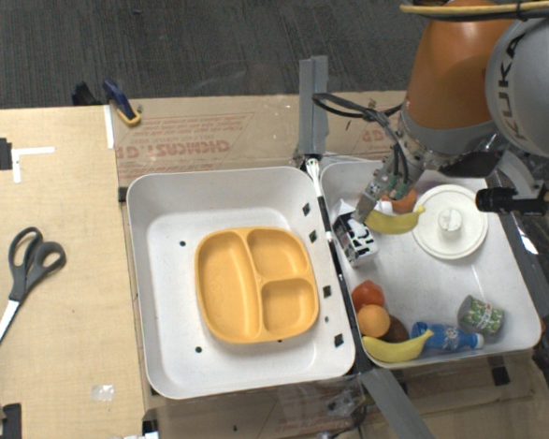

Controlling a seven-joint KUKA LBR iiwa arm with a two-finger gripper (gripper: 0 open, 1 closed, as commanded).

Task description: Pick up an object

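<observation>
You will find the gripper low in the right bin, near its far wall; whether it is clenched or released cannot be told. A banana lies just beneath it, touching the white lid alongside.

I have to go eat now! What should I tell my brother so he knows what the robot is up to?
Claw: down in the right bin, at its far end, right over a banana; I cannot tell if it has a grip.
Other things in that bin: white lid, tomato, orange, second banana, blue bottle, green cup.
Left bin: yellow divided plate.
Done: nothing visibly lifted.
Left: grab something and raise it.
</observation>
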